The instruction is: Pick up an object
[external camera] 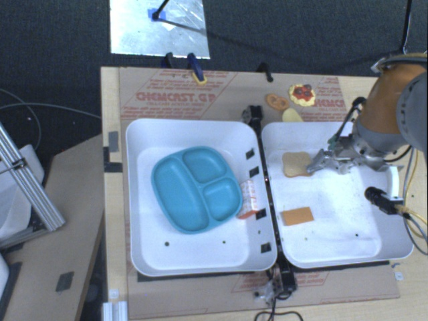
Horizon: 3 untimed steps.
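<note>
A flat, tan, bread-like slice (295, 164) with rounded corners lies at about ten o'clock in the right bin (374, 246); the metal gripper (313, 167) touches its right edge, finger spread unclear; a thin orange square (297, 216) lies at six o'clock of the slice.

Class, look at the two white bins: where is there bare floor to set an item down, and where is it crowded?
Right bin: bare floor along the near wall, below the orange slab. Its far left is crowded by the tan piece and the gripper. Left bin: the blue tray takes the middle, leaving strips along the walls.
</note>
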Tool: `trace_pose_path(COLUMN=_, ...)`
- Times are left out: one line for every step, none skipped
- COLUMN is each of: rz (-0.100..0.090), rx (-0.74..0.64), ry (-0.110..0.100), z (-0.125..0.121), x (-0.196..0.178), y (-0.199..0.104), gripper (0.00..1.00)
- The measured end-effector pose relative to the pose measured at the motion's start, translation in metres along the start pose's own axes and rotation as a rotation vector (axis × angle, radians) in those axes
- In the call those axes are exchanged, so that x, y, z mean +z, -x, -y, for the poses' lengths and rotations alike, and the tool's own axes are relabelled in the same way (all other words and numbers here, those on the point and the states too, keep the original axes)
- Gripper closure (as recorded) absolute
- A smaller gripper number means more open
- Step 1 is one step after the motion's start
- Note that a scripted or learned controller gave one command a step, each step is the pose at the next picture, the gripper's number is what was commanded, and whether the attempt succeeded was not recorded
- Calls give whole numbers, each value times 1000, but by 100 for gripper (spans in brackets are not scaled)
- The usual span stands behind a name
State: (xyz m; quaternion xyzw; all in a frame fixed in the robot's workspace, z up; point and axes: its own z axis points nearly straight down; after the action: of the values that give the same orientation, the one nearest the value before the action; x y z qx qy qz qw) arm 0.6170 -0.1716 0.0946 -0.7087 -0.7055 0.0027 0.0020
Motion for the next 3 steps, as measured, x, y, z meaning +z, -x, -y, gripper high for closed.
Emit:
trace_pose_path(rz=-2, rx=-5, ry=16, z=-26, x=5, y=35, gripper=0)
trace_pose_path(rz=0, rx=-8, ry=27, z=-28, x=-9, y=33, gripper=100)
trace_pose_path(rz=3, rx=-5, ry=18, z=20, x=0, y=-5, gripper=100)
